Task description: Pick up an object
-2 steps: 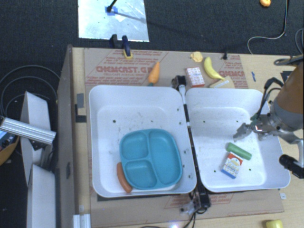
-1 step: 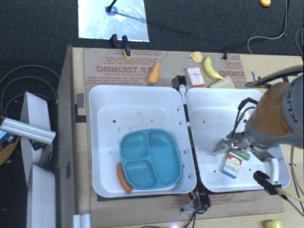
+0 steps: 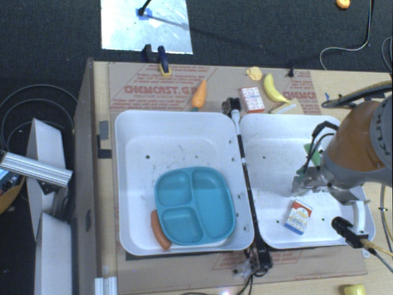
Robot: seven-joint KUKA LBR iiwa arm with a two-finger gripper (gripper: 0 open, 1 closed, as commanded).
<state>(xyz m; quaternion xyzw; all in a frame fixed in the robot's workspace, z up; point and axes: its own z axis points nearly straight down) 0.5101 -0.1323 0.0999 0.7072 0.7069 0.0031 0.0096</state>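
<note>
My gripper point(image 3: 305, 183) hangs low over the right bin point(image 3: 270, 146), near its middle right, with the grey wrist and orange band behind it. A small white, red and blue box point(image 3: 298, 217) lies on the bin floor just in front of the gripper, apart from it. A green object point(image 3: 315, 155) shows partly behind the wrist cables. The left bin point(image 3: 153, 134) holds a blue divided plate point(image 3: 195, 204), and an orange sausage point(image 3: 159, 229) lies at the plate's front left.
On the cardboard behind the bins lie a carrot point(image 3: 198, 94), a banana point(image 3: 272, 88), a small pink and white box point(image 3: 252, 99) and a pale yellow piece point(image 3: 253, 73). A black clamp point(image 3: 231, 106) sits at the bins' shared back corner.
</note>
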